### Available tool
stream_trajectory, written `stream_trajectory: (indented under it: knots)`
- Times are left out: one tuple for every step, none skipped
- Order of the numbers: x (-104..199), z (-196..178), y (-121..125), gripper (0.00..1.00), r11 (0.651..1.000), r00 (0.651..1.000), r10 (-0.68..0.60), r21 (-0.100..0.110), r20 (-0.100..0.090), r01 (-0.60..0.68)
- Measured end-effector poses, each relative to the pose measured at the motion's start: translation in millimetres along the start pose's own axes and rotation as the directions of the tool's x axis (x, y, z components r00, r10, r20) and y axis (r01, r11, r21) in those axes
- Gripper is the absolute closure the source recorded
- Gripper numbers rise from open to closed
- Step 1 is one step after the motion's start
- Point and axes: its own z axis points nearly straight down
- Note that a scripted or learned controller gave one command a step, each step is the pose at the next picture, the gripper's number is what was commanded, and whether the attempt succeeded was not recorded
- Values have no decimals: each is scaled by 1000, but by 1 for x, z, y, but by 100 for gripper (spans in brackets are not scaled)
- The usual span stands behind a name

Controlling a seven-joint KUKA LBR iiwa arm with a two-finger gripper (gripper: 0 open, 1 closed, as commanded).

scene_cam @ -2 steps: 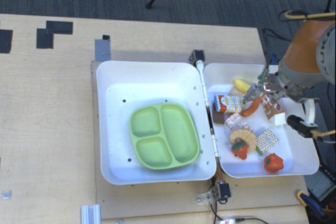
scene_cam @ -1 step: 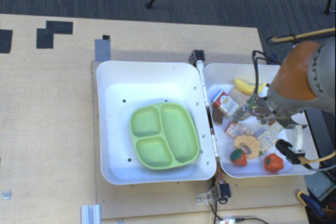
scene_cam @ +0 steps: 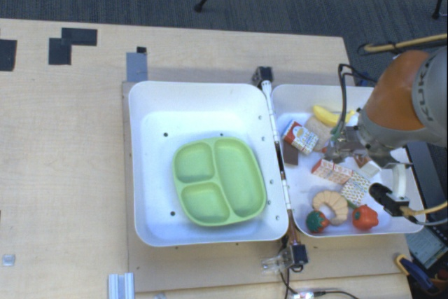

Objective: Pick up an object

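My gripper point(scene_cam: 341, 148) hangs low in the right bin point(scene_cam: 302, 217), just above a small orange-and-white box point(scene_cam: 329, 170). Whether its fingers are open or shut cannot be made out. Around it lie a red-and-white carton point(scene_cam: 301, 137), a yellow banana point(scene_cam: 323, 113), a patterned white packet point(scene_cam: 355, 187), a tan croissant point(scene_cam: 331, 204), a red tomato point(scene_cam: 365, 218) and a green-and-red round fruit point(scene_cam: 316, 221). A small dark brown block point(scene_cam: 290, 158) lies near the bin's left wall.
The left bin point(scene_cam: 147, 150) holds a green three-compartment plate point(scene_cam: 218, 181). The grey arm with its orange band point(scene_cam: 395, 98) reaches in from the right over the right bin's far corner. A divider rail point(scene_cam: 274, 143) separates the bins.
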Motion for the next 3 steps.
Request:
stream_trajectory:
  knots:
    - [20, 15, 59, 100, 1000, 1000, -2, 17, -1, 2]
    - [-46, -47, 72, 100, 1000, 1000, -1, 17, 1, 1]
    - [-80, 18, 115, 100, 1000, 1000, -3, 18, 0, 3]
